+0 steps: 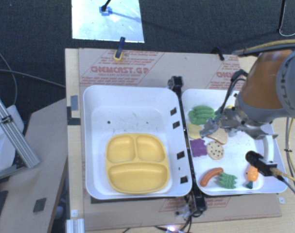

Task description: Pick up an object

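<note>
My gripper (209, 128) hangs low over the right bin (234, 95), near its left-middle. Just below it lie a tan bread-like slice (218, 138), a chocolate-chip cookie (215, 152) and a purple piece (198, 148). Green pea pods (201, 114) lie just above the gripper, and a yellow piece (193, 131) sits to its left. Nearer the front edge are a red sausage (211, 175), a small green toy (227, 180) and an orange carrot (252, 174). The arm covers the bin's right part.
The left bin (132, 98) holds a yellow divided plate (136, 161). A black-clipped divider (181, 130) runs between the two bins. Cardboard lies under both bins, with a blue and yellow clamp (119, 49) at the back.
</note>
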Robot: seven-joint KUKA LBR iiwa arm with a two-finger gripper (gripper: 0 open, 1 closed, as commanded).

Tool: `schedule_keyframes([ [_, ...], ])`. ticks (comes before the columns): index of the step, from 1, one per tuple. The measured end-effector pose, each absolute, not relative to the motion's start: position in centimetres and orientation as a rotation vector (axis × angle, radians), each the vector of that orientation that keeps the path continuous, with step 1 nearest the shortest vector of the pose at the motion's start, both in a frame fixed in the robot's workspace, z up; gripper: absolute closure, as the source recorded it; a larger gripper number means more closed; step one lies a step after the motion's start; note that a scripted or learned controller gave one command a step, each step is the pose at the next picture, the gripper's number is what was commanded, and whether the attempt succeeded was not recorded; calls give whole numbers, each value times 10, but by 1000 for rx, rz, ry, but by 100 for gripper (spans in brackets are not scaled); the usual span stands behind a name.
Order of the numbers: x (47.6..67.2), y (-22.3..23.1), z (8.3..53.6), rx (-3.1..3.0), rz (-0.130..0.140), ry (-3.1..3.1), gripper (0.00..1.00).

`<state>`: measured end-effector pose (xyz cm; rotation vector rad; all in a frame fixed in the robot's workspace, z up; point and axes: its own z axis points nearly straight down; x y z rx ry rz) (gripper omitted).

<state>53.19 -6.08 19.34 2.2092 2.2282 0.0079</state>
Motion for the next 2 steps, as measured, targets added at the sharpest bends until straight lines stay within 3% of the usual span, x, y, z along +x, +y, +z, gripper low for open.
schedule_keyframes([
  [1,485,-57,184,2223,-2,2225,0],
  [2,489,-35,290,2206,16,2223,0],
])
